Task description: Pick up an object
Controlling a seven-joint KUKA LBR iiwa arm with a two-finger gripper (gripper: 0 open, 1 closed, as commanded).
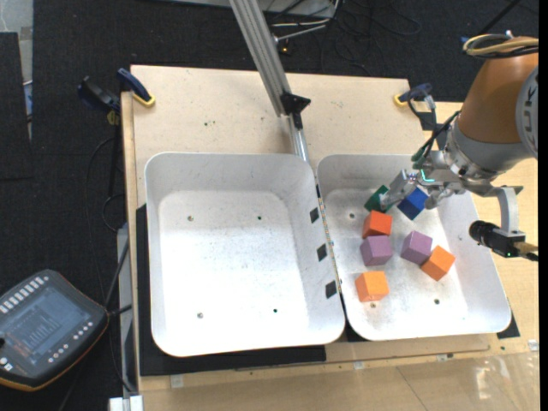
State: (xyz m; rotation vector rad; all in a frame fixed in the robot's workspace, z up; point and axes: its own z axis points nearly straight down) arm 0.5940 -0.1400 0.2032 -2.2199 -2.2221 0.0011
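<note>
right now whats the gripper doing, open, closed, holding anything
Gripper: low over the right bin, by the blue block and green block; open or closed cannot be told, nor any hold.

a robotics lab, to judge by the plywood bench (223, 110) clamped at its corners (blue-handled clamps (133, 86)), two white bins (163, 229) set side by side on it, a teach pendant (43, 328) lying at the lower left, an aluminium strut (257, 41) and loose cables (360, 32) on the black floor.
</note>
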